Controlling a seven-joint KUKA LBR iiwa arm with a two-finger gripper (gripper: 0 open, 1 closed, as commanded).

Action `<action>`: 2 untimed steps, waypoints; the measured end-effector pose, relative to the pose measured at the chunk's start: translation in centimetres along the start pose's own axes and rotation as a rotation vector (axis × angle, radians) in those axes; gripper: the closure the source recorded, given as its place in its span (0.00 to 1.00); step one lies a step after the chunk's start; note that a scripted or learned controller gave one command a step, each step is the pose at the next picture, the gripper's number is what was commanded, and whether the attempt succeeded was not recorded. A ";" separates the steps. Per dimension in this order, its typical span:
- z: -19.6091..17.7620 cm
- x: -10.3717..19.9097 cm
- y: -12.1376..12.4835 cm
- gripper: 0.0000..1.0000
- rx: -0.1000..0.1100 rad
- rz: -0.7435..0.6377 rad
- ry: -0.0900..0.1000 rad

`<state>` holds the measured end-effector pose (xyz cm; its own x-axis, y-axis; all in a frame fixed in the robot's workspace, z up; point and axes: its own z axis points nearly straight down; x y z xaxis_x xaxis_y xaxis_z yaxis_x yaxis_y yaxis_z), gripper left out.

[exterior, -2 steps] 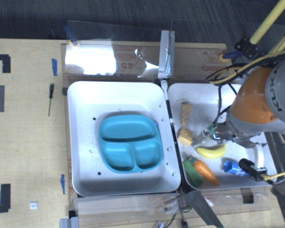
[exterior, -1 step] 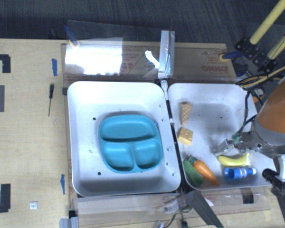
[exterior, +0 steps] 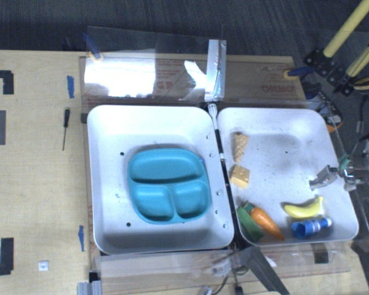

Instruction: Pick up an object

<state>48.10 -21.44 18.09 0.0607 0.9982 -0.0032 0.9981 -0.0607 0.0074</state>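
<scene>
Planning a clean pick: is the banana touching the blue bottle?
Cannot tell. In the camera view the banana lies just above the blue bottle, their edges so close that no gap or contact shows.

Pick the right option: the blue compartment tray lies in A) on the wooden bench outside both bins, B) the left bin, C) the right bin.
B: the blue compartment tray sits inside the left bin, while the right bin holds the banana, carrot and other small items.
</scene>
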 end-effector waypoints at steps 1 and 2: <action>9.4 1.4 0.0 0.00 0.002 -0.153 0.009; 8.2 1.2 0.2 1.00 -0.004 -0.151 0.004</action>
<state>48.43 -20.27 9.87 -0.0898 0.9960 -0.0007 0.9959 0.0898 0.0114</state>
